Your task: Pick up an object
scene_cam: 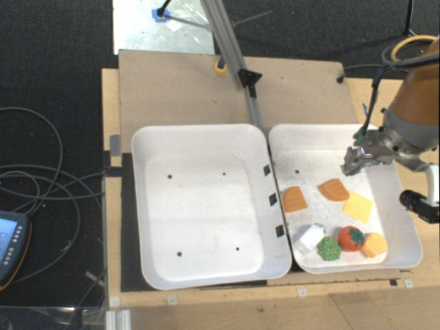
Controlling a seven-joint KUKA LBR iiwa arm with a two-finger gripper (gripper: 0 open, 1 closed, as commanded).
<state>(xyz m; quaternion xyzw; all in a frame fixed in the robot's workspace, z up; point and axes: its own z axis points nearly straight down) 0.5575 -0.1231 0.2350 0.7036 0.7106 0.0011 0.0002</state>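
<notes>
The right bin [302,150] holds several toy foods. An orange bread slice [295,199] lies near its left wall, an orange wedge [334,190] sits mid-bin, and a yellow cheese square [358,207] lies right of that. Along the front are a white block [309,236], a green broccoli [329,248], a red tomato [351,238] and an orange-yellow cube [374,245]. My gripper [356,160] hangs above the bin's back right part, just behind and right of the orange wedge. Nothing shows between its fingers.
The left bin [199,205] stands beside the right one, joined by black clips [273,198]. A grey pole [227,33] slants over the bench's back. Cables and a tablet [10,243] lie on the floor at left.
</notes>
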